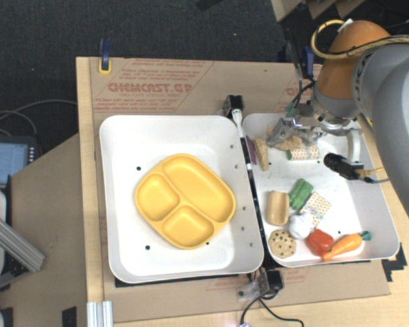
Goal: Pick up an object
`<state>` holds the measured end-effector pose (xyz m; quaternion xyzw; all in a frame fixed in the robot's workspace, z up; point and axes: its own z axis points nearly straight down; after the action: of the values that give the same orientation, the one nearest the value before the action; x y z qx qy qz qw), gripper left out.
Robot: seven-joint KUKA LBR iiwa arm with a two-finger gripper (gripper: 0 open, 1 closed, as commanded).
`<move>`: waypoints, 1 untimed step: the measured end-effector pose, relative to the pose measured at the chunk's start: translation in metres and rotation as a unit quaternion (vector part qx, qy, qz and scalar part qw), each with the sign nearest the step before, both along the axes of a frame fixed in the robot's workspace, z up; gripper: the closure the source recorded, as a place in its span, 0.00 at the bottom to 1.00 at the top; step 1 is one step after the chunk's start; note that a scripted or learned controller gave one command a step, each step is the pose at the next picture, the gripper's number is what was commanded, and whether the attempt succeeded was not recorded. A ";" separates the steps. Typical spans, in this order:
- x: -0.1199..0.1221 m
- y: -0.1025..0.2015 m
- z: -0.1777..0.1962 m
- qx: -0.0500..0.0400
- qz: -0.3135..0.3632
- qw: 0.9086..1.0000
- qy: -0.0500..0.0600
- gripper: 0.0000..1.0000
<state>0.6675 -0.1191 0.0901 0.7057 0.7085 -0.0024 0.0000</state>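
Toys crowd the right bin [378, 213]: a carrot [344, 244] at the near edge, long axis running left to right, green top toward the right, touching a red pepper [318, 241]. A cookie [281, 243] lies left. The gripper [294, 133] hangs over the bin's far corner; whether it grasps anything I cannot tell. A yellow divided plate [184, 199] lies in the left bin [119, 182].

My arm [388, 67] is grey with an orange band [341, 60] above the wrist. Both bins are white: the left bin [123, 148] holds a yellow divided tray [184, 199], the right bin [375, 210] a green piece [300, 194], a tan block [277, 208], a brown speckled cookie [282, 243], a red item [319, 242], an orange carrot [344, 244] with a green tip, and a white lump [300, 225]. The board [163, 87] beneath is pale brown with red lettering.
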 end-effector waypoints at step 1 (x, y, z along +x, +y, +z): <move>0.000 0.002 0.000 -0.002 -0.001 1.000 0.000 0.00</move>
<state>0.6674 -0.1170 0.0904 0.7063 0.7079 -0.0033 0.0015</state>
